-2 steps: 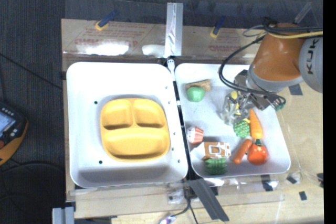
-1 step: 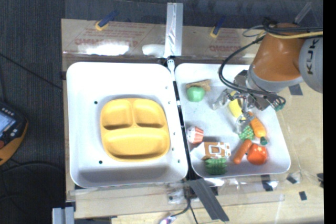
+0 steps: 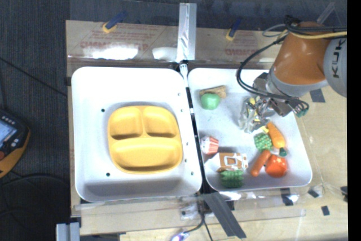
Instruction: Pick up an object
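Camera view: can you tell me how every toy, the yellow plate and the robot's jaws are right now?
Yellow divided plate: flat in the left bin, nothing on it.
Green ball: resting in the right bin, untouched.
Cupcake toy: lying on its side by the divider.
Small carton: lying flat.
Carrot: lying slanted among the other toys.
Tomato: sitting in the bin's corner.
Gripper: low over the right bin; jaws too blurred to judge.
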Motion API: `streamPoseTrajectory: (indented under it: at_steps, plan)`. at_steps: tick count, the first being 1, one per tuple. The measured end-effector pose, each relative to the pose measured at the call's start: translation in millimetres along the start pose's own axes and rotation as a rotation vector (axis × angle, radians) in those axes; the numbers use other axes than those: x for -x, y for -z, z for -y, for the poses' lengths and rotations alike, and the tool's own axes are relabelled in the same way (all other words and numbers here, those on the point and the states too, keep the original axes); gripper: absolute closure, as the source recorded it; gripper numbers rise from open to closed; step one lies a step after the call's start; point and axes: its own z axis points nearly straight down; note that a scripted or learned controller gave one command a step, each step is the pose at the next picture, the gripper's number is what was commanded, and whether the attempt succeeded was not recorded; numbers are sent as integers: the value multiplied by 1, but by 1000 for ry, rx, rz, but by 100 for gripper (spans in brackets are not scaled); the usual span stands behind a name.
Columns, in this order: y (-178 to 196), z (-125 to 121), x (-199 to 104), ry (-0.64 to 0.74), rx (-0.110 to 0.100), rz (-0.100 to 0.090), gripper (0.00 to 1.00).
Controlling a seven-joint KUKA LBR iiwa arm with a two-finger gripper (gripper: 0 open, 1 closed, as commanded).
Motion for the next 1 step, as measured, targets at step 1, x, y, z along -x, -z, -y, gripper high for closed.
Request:
streamPoseTrajectory:
  at_steps: [1]
  plan:
    - [0,0,0,0,0,0,0]
